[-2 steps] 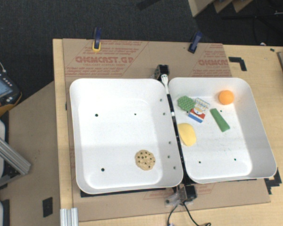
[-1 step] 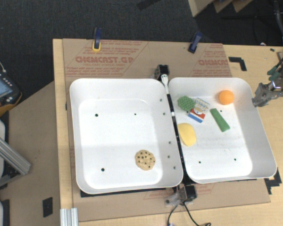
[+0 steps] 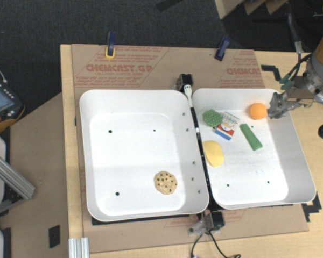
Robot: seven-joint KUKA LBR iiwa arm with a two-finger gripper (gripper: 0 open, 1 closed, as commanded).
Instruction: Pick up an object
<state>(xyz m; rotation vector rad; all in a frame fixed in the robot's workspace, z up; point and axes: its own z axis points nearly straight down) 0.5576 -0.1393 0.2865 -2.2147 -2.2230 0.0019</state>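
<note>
My gripper (image 3: 276, 106) hangs over the far right corner of the right bin (image 3: 296, 165), just to the right of an orange ball (image 3: 258, 110) that lies on the bin floor. I see nothing held in it. The same bin holds a green stick (image 3: 251, 136), a knobbly green piece (image 3: 211, 116), a small white packet with red and blue marks (image 3: 225, 129) and a yellow lemon-shaped lump (image 3: 213, 153). A chocolate-chip cookie (image 3: 165, 182) lies alone in the left bin (image 3: 89, 144), near its front.
Both bins rest on a brown cardboard sheet (image 3: 124, 63) clamped at the back by two clips (image 3: 110, 46). A black divider strip (image 3: 195, 128) runs between the bins. The arm's wrist (image 3: 317, 74) stands past the right bin's far right edge.
</note>
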